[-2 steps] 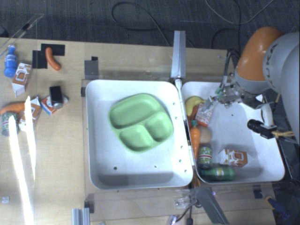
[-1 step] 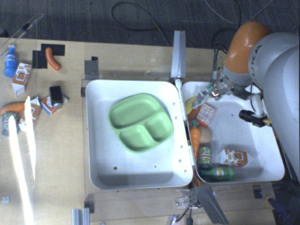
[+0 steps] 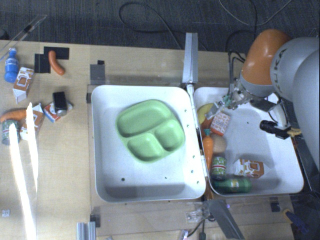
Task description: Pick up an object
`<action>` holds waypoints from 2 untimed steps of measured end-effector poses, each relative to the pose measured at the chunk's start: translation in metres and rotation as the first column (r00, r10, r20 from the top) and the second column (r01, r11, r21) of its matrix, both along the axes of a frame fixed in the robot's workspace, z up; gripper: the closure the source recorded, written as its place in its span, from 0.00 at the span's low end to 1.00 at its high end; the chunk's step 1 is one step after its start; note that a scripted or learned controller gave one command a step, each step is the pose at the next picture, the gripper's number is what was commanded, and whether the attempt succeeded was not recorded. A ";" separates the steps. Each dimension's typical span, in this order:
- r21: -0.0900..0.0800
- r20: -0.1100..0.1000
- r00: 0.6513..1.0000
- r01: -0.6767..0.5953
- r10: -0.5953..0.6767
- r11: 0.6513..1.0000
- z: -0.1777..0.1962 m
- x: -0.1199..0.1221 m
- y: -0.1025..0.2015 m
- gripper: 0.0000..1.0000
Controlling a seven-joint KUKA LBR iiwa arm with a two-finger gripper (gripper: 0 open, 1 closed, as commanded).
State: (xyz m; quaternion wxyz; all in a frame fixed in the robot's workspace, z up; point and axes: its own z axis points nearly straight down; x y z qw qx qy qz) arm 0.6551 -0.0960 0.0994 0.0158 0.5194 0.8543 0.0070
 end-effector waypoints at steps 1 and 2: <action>-0.003 -0.005 0.994 -0.111 0.111 0.994 -0.002 -0.004 -0.019 0.00; -0.003 -0.002 0.980 -0.198 0.198 0.980 -0.001 -0.011 -0.026 0.00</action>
